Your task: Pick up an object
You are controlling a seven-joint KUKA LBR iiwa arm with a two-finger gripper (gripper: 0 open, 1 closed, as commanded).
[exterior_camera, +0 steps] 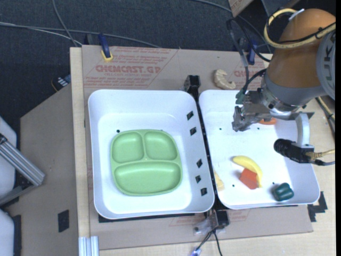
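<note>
In the right bin [224, 191] lie a yellow banana [248, 164], a red block [249, 178] touching it, and a dark green object [282, 191] near the front right corner. An orange object [268, 121] peeks out beside the arm at the bin's far right. My gripper [242, 121] hangs over the back of the right bin, above and behind the banana. Nothing shows between its fingers.
The left bin [101, 143] holds a green divided plate [146, 161]. A tan object [224, 79] lies on the bench behind the right bin. A black cylinder [290, 149] juts from the arm over the right bin's right side. Black clips line the divider between the bins.
</note>
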